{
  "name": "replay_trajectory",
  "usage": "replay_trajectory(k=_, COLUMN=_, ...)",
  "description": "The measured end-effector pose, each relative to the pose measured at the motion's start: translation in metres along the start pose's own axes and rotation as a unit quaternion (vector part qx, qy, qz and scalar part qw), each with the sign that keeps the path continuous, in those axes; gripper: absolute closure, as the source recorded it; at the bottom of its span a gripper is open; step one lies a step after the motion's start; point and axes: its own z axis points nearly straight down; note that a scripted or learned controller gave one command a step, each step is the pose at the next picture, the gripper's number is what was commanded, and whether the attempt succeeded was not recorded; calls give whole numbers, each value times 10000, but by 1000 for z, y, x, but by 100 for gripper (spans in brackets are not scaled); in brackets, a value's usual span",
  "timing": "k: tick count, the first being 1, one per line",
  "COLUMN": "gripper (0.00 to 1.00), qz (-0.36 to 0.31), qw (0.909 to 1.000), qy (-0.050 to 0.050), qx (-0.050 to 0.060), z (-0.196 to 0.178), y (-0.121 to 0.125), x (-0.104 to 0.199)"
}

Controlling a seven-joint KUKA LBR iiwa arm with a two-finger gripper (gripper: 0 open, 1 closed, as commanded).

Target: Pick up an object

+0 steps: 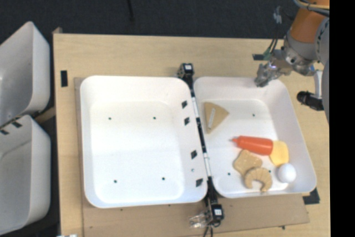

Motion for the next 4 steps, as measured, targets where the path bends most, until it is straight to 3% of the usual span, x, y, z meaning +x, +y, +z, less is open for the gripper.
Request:
replay_trajectory(k=1, gripper=100, qz=-43, qw=10000, qy=24, qx=-41, z=-154, y=2, x=107)
replay_trajectory(k=2, gripper=100, qz=55, qw=9999, qy=18, qx=104, z=-101, y=-109, x=58)
replay_trajectory(k=3, gripper=100, qz=46, qw=10000, qy=18, qx=83, z=-83, y=-174, x=37)
replay_trajectory(k=4, gripper=100, qz=48, qw=10000, qy=11, qx=80, z=-43, y=-205, x=-6)
